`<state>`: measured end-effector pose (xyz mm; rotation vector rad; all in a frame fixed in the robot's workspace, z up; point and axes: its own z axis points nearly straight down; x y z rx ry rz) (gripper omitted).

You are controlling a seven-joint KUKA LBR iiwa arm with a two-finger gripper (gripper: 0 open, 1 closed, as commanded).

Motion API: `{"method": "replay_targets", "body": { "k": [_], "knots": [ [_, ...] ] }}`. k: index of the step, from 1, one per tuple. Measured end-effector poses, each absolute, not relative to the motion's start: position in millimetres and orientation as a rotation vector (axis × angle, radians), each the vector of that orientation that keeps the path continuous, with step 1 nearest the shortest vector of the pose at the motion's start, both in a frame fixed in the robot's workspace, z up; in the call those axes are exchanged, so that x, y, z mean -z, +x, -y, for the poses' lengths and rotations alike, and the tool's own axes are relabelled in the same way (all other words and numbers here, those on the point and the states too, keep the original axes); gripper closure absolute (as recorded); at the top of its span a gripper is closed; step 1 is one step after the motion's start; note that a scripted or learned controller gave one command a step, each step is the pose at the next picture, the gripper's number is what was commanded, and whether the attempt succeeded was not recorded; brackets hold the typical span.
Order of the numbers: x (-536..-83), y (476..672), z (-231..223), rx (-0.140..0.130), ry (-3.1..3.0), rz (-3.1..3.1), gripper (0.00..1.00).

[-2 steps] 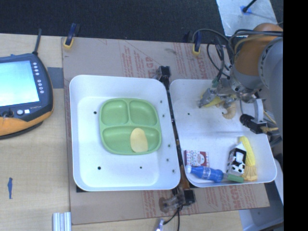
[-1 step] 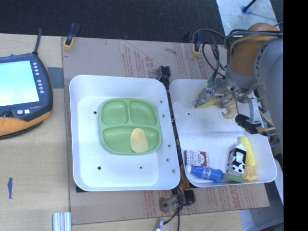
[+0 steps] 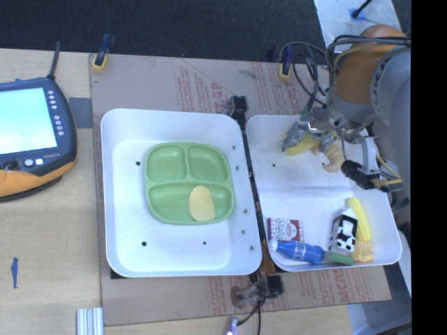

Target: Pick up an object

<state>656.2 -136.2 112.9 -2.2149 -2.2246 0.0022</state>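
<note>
Camera view: the gripper (image 3: 305,135) is seen low in the right bin's (image 3: 279,187) far end, directly over a yellow banana (image 3: 302,146), its long axis lying roughly left-right; the grip cannot be told

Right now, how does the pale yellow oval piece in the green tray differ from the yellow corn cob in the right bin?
The pale yellow oval piece is short, rounded and smooth; the yellow corn cob is long, thin and deeper yellow. The oval lies on the green divided tray in the left white bin; the cob lies against the right white bin's edge. Both lie flat, untouched.
</note>
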Motion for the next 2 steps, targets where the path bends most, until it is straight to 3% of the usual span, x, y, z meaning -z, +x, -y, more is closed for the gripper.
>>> {"method": "replay_targets", "body": {
  "k": [1,2],
  "knots": [
    [-91.9,654.9,137.5,-0.01,-2.211,2.22,0.0],
    [-102.8,656.2,142.0,-0.003,-2.218,2.222,0.0]
  ]
}}
